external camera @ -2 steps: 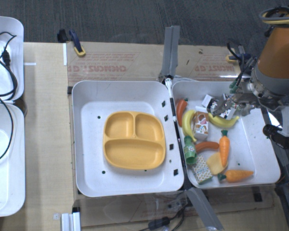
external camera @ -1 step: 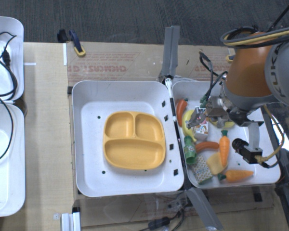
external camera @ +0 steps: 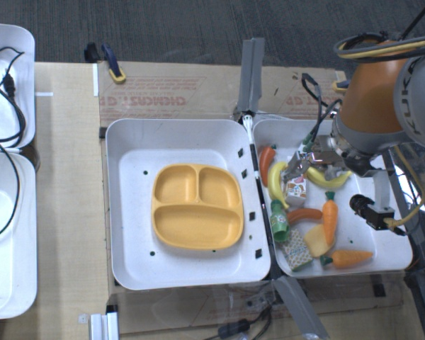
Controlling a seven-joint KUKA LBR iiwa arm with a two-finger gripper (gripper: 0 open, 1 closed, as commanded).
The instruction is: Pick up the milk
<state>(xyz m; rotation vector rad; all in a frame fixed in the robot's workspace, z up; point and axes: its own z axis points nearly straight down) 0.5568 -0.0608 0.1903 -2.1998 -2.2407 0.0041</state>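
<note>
In the left shallow white bin (external camera: 120,211) I see a yellow plastic plate with three compartments (external camera: 197,207), lying flat near the middle. The right white bin (external camera: 397,222) is crowded. Along its left wall lie a red-orange toy pepper (external camera: 267,160), a yellow toy banana (external camera: 275,183) and a green toy bottle (external camera: 279,222). Beside the bottle lies an orange toy sausage (external camera: 304,216). A pale yellow wedge (external camera: 316,241) sits between an orange toy carrot (external camera: 330,218) and a second carrot (external camera: 350,258).

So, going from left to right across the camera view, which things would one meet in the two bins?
In order: yellow plate, green bottle, milk carton, carrot that points to the far wall.
</note>
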